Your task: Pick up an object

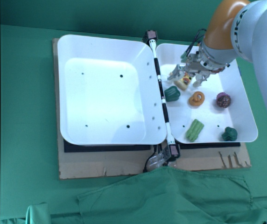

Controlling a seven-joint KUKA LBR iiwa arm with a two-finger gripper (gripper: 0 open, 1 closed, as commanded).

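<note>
My gripper (187, 77) hangs over the back left part of the right bin (245, 104). Its fingers (174, 73) are spread open. Between and just below them lies a small yellow and orange object (184, 82); whether they touch it I cannot tell. A dark green pepper (172, 94) sits in front of it near the bin's left wall. An orange pretzel (197, 98) and a maroon berry-like piece (223, 100) lie to the right. Nearer the front are a light green ridged vegetable (194, 130) and a dark green broccoli piece (229, 134).
The left bin (68, 50) stands beside the right one, split from it by a black and white bar (159, 85). Both rest on a cardboard sheet (101, 164). Green cloth (171, 195) bunches up at the front.
</note>
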